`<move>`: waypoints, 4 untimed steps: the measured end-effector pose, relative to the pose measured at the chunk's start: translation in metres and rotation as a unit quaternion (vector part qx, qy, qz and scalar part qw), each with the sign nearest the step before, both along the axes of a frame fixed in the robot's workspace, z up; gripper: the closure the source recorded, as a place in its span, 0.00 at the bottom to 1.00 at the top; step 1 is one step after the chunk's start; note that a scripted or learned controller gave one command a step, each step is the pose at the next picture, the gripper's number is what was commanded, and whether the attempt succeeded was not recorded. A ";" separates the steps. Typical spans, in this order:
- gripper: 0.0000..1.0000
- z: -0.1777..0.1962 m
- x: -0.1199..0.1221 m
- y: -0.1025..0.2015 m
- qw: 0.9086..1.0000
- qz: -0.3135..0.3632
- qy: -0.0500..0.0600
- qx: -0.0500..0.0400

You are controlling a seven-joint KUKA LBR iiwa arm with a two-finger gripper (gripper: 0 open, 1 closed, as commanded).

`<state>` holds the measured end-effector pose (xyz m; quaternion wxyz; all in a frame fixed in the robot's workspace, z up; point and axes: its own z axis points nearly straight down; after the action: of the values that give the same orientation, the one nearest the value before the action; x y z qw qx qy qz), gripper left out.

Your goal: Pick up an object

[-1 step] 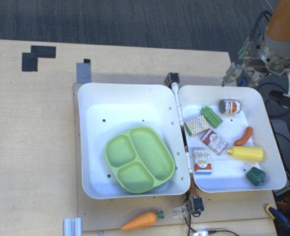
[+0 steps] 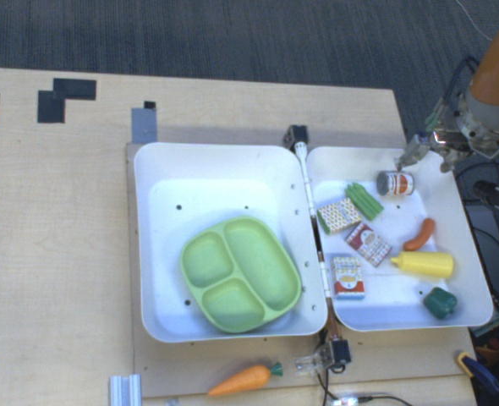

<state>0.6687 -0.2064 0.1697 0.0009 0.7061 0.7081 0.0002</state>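
Note:
The right bin [image 2: 478, 290] holds several small things: a tin can [image 2: 395, 183] on its side, a green vegetable piece [image 2: 364, 200], a patterned box [image 2: 338, 216], a red and white carton [image 2: 368, 244], another small carton [image 2: 348, 277], a red sausage [image 2: 419, 235], a yellow bottle [image 2: 423, 265] and a dark green piece [image 2: 440, 303]. My gripper [image 2: 428, 157] hangs over the bin's far right corner, just up and to the right of the can. Its fingers are spread open with nothing between them.
The left bin [image 2: 161, 227] holds a green divided plate [image 2: 241, 273]. An orange carrot [image 2: 245, 380] lies on the bench in front of the bins. A black clamp [image 2: 297, 135] sits at the far end of the wall between the bins.

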 end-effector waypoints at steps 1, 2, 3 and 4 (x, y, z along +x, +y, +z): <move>0.00 -0.084 -0.083 0.029 1.000 0.000 -0.002 0.000; 0.00 -0.083 -0.142 0.063 1.000 -0.001 -0.003 0.000; 1.00 -0.071 -0.139 0.063 1.000 -0.001 -0.006 -0.001; 0.00 -0.071 -0.139 0.063 1.000 0.000 -0.006 -0.001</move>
<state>0.5292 -0.1430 0.0982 0.0057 0.7063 0.7078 0.0037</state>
